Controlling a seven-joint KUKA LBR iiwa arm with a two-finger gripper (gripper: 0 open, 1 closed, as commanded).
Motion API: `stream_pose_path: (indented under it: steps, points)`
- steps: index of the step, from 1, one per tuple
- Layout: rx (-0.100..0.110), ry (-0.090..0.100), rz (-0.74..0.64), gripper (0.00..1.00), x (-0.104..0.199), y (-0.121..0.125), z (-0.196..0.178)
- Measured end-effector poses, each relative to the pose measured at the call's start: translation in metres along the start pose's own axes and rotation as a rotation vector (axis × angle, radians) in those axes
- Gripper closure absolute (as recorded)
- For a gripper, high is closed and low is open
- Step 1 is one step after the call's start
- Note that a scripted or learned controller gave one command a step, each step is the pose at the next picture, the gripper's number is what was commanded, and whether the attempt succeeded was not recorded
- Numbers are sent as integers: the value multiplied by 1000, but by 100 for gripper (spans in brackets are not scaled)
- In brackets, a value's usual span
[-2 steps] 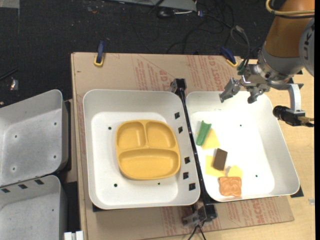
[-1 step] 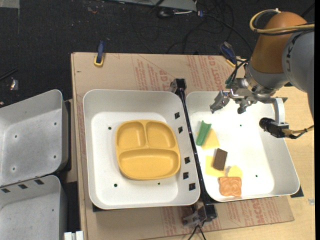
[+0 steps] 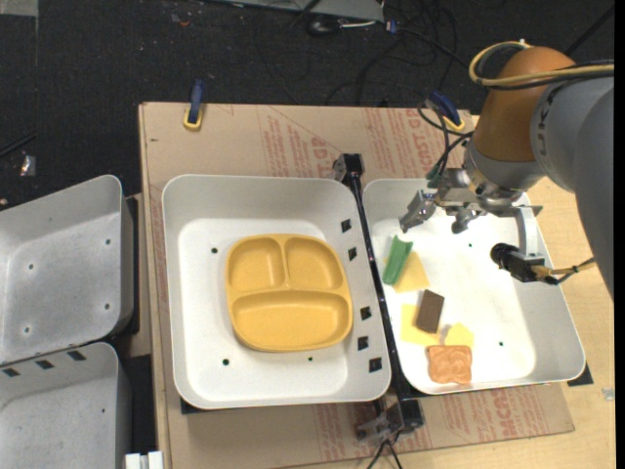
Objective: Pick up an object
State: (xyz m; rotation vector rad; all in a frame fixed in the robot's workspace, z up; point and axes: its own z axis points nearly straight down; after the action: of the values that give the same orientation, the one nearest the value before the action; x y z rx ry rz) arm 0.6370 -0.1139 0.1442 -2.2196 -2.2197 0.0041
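- The jaws of the gripper (image 3: 441, 213) stand apart with nothing between them, hanging over the upper part of the right bin (image 3: 552, 306), at about 1 o'clock from the pile of small things.
- 4 candidates lie in the right bin's left half: a green block (image 3: 397, 260) at the top, resting on a pale yellow wedge (image 3: 414, 275); a brown block (image 3: 429, 312) lying on a yellow slab (image 3: 418, 326); and an orange ridged piece (image 3: 450, 363) at 6 o'clock from the brown one.
- The green block is nearest the gripper, at about 7 o'clock from it. It looks like light, stiff plastic toy food, narrow enough to pinch across its short width.
- It sits close to the bin's left wall, so a finger on that side may have little room.
- The brown block looks small, rigid and light too; its raised perch on the slab could ease a grasp.
- The flat yellow pieces look thin and likely slippery, so they seem poor choices.
- The left bin (image 3: 190, 262) holds a yellow tray (image 3: 289, 293), too wide for these jaws.
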Motion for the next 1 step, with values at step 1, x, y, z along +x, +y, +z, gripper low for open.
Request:
stream_pose_path:
  steps: [1]
  points:
    - [-2, 1, 1, 0, 1, 0, 53]
